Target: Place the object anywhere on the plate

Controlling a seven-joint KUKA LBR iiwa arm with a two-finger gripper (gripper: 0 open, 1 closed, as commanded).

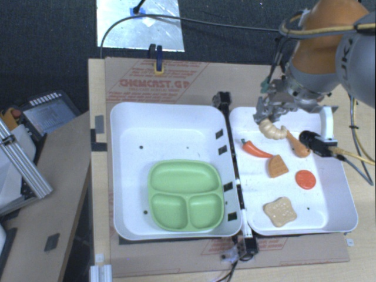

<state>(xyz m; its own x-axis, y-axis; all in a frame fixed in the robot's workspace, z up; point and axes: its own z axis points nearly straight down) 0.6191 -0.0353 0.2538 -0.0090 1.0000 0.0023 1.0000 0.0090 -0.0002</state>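
Reaching in from the right, the arm (329, 34) was seen over the right bin (338, 207), with the left bin (126, 157) bearing a green plate (185, 192). The jaws were set at the bin's upper left, directly above a pale, curved piece (271, 129) whose long axis ran left to right. Whether the jaws were wide or closed could not be told. The plate lay well to the lower left.

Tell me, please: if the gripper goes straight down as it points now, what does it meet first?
Most likely the pale curved food piece in the right bin: the gripper hangs right above it, pointing down. Depth is unclear from this slanted view, so it could land just beside the piece, on the bin floor.
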